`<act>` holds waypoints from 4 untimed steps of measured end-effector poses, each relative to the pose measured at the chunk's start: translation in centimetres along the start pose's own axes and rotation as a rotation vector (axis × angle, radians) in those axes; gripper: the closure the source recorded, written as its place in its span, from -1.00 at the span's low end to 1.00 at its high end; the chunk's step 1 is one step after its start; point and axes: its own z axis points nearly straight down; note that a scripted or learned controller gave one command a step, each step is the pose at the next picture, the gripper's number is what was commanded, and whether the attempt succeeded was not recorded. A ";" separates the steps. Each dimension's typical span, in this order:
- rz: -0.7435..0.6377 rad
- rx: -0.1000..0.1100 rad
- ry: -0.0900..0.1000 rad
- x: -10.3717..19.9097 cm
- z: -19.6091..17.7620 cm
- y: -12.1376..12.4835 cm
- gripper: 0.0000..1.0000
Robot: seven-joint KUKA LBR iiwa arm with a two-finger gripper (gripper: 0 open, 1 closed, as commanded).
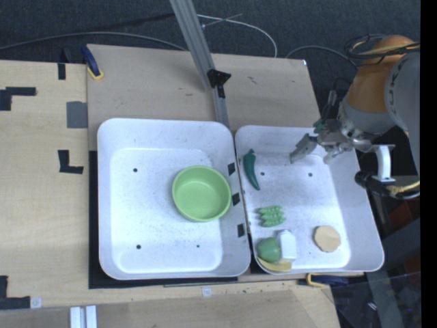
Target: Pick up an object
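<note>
We see the arm enter from the right, its orange band above the wrist at the upper right, with the wrist angled down and to the left over the far right part of the right bin. The gripper hangs above that bin's upper area, near its back rim. Its two fingers are spread apart, one pointing left and down, the other shorter and nearer the right wall, and we see nothing between them; whether the tips touch the bin floor we cannot tell. The objects available for picking all lie in the right bin, apart from the gripper. A dark green pepper lies closest, to the gripper's left against the bin's left wall, aligned roughly front to back. A light green pod cluster lies nearer the front, left of centre. At the front left corner we note a green ball touching a small white block, with a yellow piece just beneath them at the rim. A tan round disc lies toward the front right, well apart from the gripper. In the left bin a green bowl stands upright, right of centre. A grey pole crosses the bench from the top toward the gap between the bins.
</note>
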 end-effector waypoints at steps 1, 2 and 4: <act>0.000 0.000 0.000 0.2 4.4 0.1 -1.00; 0.000 -0.004 -0.002 0.3 6.4 0.1 -1.00; 0.002 -0.009 -0.001 0.0 0.9 -0.3 1.00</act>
